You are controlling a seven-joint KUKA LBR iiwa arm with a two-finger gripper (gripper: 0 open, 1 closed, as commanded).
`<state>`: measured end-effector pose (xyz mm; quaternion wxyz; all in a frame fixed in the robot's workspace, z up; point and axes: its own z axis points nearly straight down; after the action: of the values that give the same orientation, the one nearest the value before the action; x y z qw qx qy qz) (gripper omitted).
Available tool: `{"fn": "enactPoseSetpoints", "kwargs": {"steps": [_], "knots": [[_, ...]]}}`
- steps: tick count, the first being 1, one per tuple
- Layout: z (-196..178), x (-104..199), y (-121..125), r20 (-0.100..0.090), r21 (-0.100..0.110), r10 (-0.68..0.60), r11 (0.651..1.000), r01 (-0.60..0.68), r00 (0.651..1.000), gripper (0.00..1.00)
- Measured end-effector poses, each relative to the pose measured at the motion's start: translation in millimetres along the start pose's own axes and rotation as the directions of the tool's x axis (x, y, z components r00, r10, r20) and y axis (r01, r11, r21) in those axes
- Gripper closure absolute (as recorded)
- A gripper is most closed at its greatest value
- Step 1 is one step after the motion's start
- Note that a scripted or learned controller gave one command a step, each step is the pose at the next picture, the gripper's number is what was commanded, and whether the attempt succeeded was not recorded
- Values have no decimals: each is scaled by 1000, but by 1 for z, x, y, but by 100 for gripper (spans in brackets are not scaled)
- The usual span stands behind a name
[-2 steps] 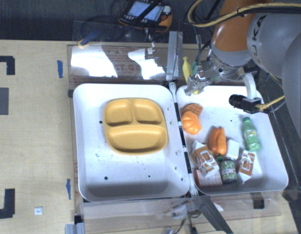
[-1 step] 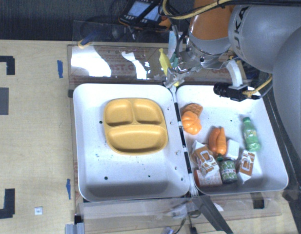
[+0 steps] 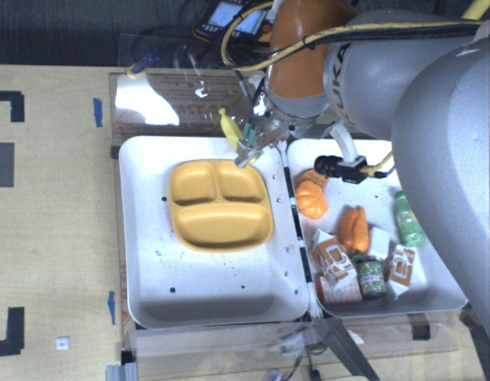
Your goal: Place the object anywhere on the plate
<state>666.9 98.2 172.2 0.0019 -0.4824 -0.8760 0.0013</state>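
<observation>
The gripper (image 3: 248, 145) hangs at the one o'clock corner of the yellow divided plate (image 3: 221, 205), closed on a small yellow banana (image 3: 228, 128) that sticks up toward eleven o'clock from the fingers. The banana sits just off the plate's rim in the left bin (image 3: 149, 292), so I judge it is poised for release there.

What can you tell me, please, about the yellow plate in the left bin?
The plate is a mustard-yellow, rounded-square tray that looks like matte plastic, divided into three compartments: two small ones at the far side and one wide one nearer the camera. It lies flat and upright on the floor of the left bin, toward the bin's far half. No food item rests in its compartments. The tool is at its far right corner, with something yellow beside it.
</observation>
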Motion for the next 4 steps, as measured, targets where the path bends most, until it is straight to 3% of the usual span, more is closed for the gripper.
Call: {"fn": "enactPoseSetpoints", "kwargs": {"steps": [1, 2, 3, 4], "knots": [[-57, -7, -3, 2, -5, 228, 974, -228, 974, 100], [-38, 21, -8, 0, 2, 301, 954, -301, 954, 100], [-38, 17, -8, 1, 1, 300, 954, -300, 954, 100], [-64, 3, -19, 3, -4, -9, 1000, 9, 1000, 100]]}}
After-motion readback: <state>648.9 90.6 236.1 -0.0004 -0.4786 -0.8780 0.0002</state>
